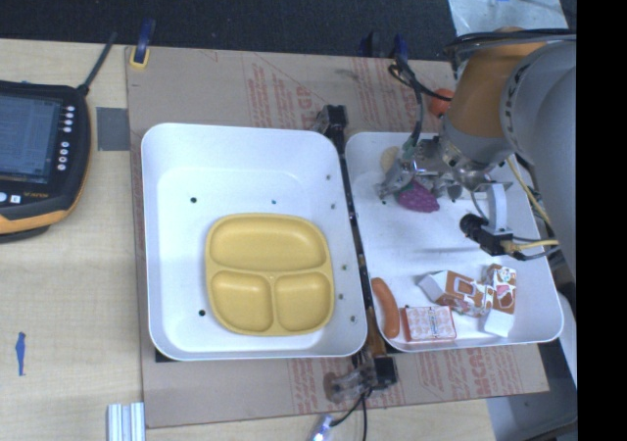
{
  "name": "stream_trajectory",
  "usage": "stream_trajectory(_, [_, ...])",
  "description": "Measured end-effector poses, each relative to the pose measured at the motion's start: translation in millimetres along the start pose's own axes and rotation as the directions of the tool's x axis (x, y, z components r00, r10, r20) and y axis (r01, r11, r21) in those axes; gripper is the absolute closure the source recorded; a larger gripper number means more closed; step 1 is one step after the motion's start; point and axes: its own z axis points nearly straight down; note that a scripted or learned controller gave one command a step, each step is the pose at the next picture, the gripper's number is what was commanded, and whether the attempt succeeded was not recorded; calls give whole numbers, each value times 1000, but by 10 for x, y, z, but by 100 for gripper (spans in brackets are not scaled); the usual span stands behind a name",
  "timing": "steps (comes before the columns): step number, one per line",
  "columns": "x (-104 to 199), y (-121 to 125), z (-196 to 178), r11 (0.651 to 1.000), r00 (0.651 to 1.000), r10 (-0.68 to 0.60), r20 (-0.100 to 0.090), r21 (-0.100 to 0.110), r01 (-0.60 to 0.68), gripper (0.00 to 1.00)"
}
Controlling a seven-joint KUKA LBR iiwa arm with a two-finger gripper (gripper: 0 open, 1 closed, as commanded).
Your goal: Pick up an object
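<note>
**Gripper low over the purple piece at the back of the right bin**

The two-finger metal gripper (409,181) sits low in the far part of the right shallow white bin (446,277), its tips right at a small purple lumpy object (421,198). From this slanted overhead angle it cannot be told how wide the jaws stand, nor whether the purple object lies between them or just beside them. A small pale yellowish item (391,154) peeks out next to the gripper, near the bin's back wall.

Above the gripper rises the grey arm with its orange band (480,96), reaching in from the right, with cables looping around the wrist.

Nearer the front of the same bin lie an orange-brown sausage-shaped toy (386,307) against the left wall, a small pink-and-white printed box (429,323) just beside it, and a brown-and-white crumpled packet (477,293) toward the right wall.

The left shallow white bin (176,184) holds a yellow plastic divided plate (269,272) with three compartments, lying flat toward the front.

Both bins rest on a brown cardboard sheet (245,76) on the wooden bench. At the far left of the bench sits a black-and-orange control pendant with a screen (34,155).
</note>
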Motion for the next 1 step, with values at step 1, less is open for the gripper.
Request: stream_trajectory(1, [-12,2,-109,1000,1000,-2,1,1,2,100])
